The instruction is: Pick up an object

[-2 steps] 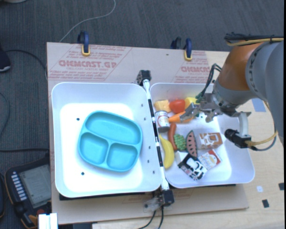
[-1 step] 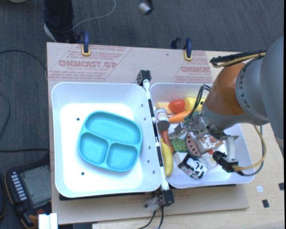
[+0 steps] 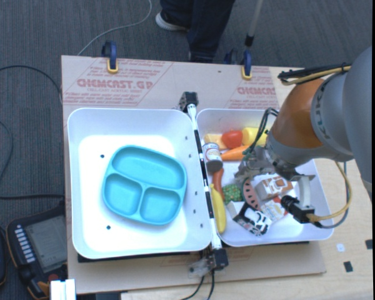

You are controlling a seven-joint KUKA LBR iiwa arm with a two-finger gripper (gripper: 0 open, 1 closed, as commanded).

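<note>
My arm, grey with an orange band, reaches in from the right and bends down into the right bin [image 3: 312,230], where my gripper [image 3: 255,212] hangs low over a clutter of small things. I cannot tell how my jaws stand; the wrist body and the wiring around it hide that.

Directly beneath and around my gripper lies a black-and-white object [image 3: 252,220], too jumbled to name, near the bin's front wall. Just to my left sits a small green item [image 3: 232,192], and beyond it a yellow banana-shaped toy [image 3: 219,210] lies along the bin's left wall, with an orange carrot-like piece [image 3: 216,179] above it. Farther from me, toward the back of the bin, are a red tomato-like piece [image 3: 233,137], a yellow piece [image 3: 251,134], another orange piece [image 3: 232,153], and a small bottle with a white cap [image 3: 212,155] against the left wall.

Well to my left, in the left bin [image 3: 90,130], rests a light blue divided plate [image 3: 144,184] with three compartments.

Both bins stand on a tan board [image 3: 144,83] clamped at its back edge.
</note>
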